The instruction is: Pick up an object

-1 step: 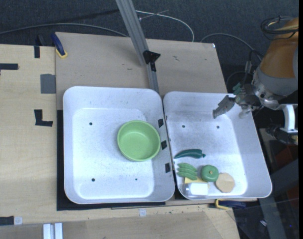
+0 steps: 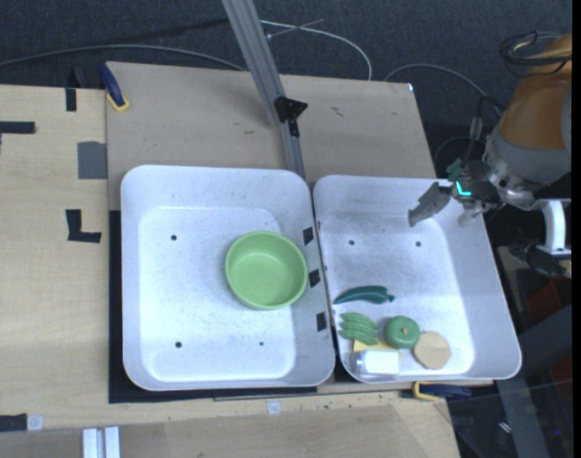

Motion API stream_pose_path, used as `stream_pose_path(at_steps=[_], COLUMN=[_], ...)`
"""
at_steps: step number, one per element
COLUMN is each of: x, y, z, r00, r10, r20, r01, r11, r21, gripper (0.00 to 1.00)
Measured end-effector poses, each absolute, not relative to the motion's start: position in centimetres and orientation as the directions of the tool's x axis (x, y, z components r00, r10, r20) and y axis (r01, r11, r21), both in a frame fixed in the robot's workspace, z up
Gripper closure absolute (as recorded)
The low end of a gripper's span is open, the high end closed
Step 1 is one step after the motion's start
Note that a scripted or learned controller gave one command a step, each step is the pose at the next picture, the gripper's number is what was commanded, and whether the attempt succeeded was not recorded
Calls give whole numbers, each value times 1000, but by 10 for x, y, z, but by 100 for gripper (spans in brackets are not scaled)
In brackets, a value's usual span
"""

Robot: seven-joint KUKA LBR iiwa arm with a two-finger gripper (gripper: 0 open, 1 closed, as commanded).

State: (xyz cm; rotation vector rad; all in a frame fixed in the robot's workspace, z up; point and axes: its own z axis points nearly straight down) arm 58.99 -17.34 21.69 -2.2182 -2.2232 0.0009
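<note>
The grey KUKA arm with its orange band (image 2: pixel 538 113) reaches in from the right side of the bench, its two-finger gripper (image 2: pixel 425 208) hovering above the upper part of the right-hand shallow white bin (image 2: pixel 481 256). Whether the fingers are spread or pressed together cannot be told from this angle, and nothing is seen between them. A small teal light glows on the wrist just behind the gripper.

In the lower part of that same bin lies a cluster of small objects, well apart from the gripper: a dark green curved pepper-like piece (image 2: pixel 364 296), below it a light green ridged toy vegetable (image 2: pixel 360 327), beside that a round green disc with a dark centre (image 2: pixel 402 332), then a tan round wooden-looking disc (image 2: pixel 431 350) at the right, and a pale white-and-yellow block (image 2: pixel 378 361) against the bin's near wall. The green disc and the tan disc lie just beside each other, possibly touching.

The left-hand shallow white bin (image 2: pixel 156 256) holds a light green round plastic bowl (image 2: pixel 265 270), upright, set right of its centre near the wall shared with the other bin.

A slanted grey metal pole (image 2: pixel 257 46) crosses the wooden bench top (image 2: pixel 195 113) above the bins, and thin white cables (image 2: pixel 319 36) trail over the dark floor behind
</note>
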Motion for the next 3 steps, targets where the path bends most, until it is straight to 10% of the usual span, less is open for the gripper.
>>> stream_pose_path(at_steps=[3], x=[585], y=[-177], z=[87], r00=[-2], r10=[1000], r20=[-2], r01=[1000], r11=[2], r21=[-1], gripper=[0])
